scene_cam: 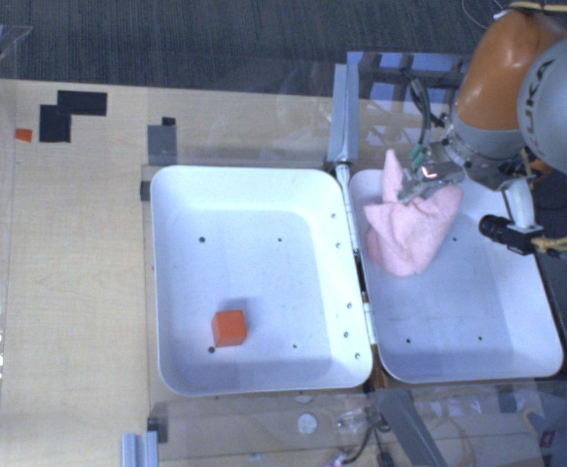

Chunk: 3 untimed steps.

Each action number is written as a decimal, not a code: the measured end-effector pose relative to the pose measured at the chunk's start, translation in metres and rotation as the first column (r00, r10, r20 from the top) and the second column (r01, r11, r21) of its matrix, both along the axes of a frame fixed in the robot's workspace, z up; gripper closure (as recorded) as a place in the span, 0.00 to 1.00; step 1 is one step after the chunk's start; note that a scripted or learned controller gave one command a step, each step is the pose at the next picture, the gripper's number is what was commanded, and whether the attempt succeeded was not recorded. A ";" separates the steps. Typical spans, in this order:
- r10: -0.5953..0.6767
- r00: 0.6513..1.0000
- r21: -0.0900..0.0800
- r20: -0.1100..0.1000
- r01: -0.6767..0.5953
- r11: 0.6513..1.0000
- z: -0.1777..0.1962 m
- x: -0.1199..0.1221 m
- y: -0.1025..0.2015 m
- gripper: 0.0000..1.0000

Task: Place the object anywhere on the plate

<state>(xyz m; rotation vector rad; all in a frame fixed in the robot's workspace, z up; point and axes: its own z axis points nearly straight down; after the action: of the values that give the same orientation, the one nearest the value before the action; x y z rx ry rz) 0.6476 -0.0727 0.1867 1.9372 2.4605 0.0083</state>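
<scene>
Pincer (421,181) sits over the upper left part of the right bin (478,353), and a bunched peak of the pink cloth (409,230) looks pinched between its fingers, so I read it as clamped on cloth rather than wide. The rest of the cloth hangs and slumps below and left of the grip, near the left wall of that bin; can't tell from this slanted angle whether the bottom of it touches the bin floor or hangs just above. Handling call: light, soft, no stiffness at all, it'll drape and swing with any arm motion and may drag on the bin rim. Not fragile, not slippery, fabric grips well, but a pinch on a thin fold could slip out. Best hold is a thick gathered bunch near the top, which is about where the pincer is now. No obvious dish in view; I'd guess the left bin (176,261) is the target "plate" but that's a guess. Count: 2 white bins side by side on the table (69,290), 1 pink cloth, 1 small orange cube (230,328) low on the left bin's floor, 1 arm (516,76), 1 pincer. Also 1 black L-shaped marking (69,113) and 1 small orange square (23,135) at the table's far left. Risk: cloth trailing over the divider during transfer.
</scene>
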 end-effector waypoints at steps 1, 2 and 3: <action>0.007 1.000 0.001 0.001 -0.007 1.000 0.040 0.003 0.001 1.00; 0.399 0.917 -0.001 -0.004 -0.399 0.917 0.031 -0.009 0.050 1.00; 0.727 0.687 -0.005 -0.002 -0.727 0.687 0.042 -0.029 0.100 1.00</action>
<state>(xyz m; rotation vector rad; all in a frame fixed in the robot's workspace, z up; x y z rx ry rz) 0.6186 0.0276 0.2283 0.8048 3.0263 0.0074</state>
